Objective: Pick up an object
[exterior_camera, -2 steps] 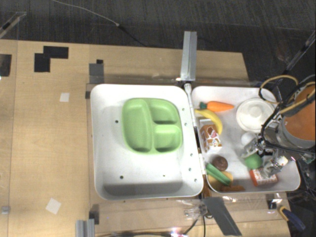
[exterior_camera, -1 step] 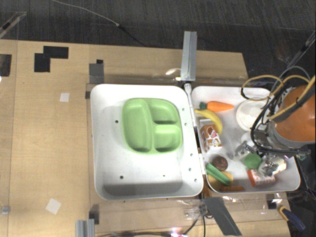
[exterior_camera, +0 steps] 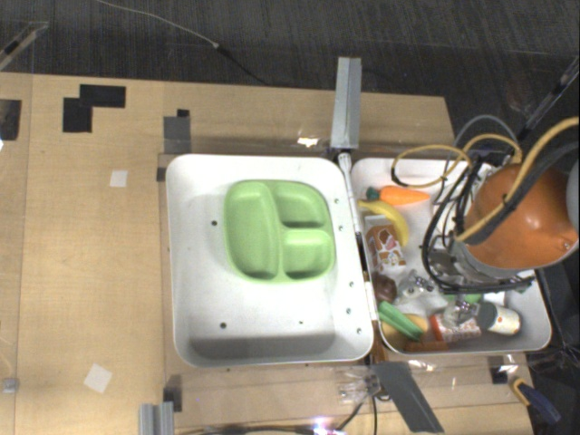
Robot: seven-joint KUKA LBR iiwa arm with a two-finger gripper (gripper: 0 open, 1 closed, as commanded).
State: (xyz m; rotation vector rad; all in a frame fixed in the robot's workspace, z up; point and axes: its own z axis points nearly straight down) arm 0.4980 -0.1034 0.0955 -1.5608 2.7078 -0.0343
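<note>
Wooden table (exterior_camera: 82, 270) carries two bins; the right bin (exterior_camera: 542, 332) holds cluttered toys. End effector (exterior_camera: 462, 308) hangs over them, grip state unclear. Better to settle squarely on one, perhaps the banana (exterior_camera: 388, 216).

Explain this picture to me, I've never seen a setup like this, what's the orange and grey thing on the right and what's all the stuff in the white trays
One camera, fixed above a wooden bench, looks down at a slant. The orange and grey thing is a robot arm reaching in from the right, hung with cables. Its gripper is low over the right bin; whether it holds anything cannot be told. Two shallow white bins sit side by side. The left bin holds a green divided plate. The right bin holds a jumble of small things, including what look like a toy carrot, a banana and a small carton.
</note>
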